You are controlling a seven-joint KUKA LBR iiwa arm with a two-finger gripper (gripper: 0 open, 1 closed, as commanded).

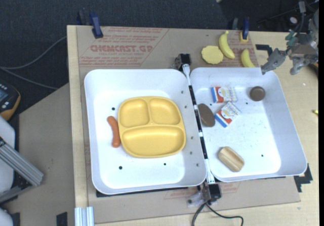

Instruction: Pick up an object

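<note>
Right shallow white bin [283, 134], landmark.

Two-finger gripper [282, 63]: above the bin's far right corner, fingers apart, holding nothing.

Candidates: round brown puck [257, 93], nearest that corner; red-and-white packets [225, 102] mid-bin; dark brown oval piece [206, 115] against the left wall; tan bread-like roll [231, 159] toward the near wall.

Risk, judged: packets lie flat and overlapped, likely to slip; the wall crowds the oval.

Open room: the bin's right half.

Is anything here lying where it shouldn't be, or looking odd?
Yes. Two bananas and a round yellow piece lie on the cardboard behind the right bin, outside both bins. The hot dog sits beside the yellow divided plate, not in it. Nothing looks spilled or broken.
</note>
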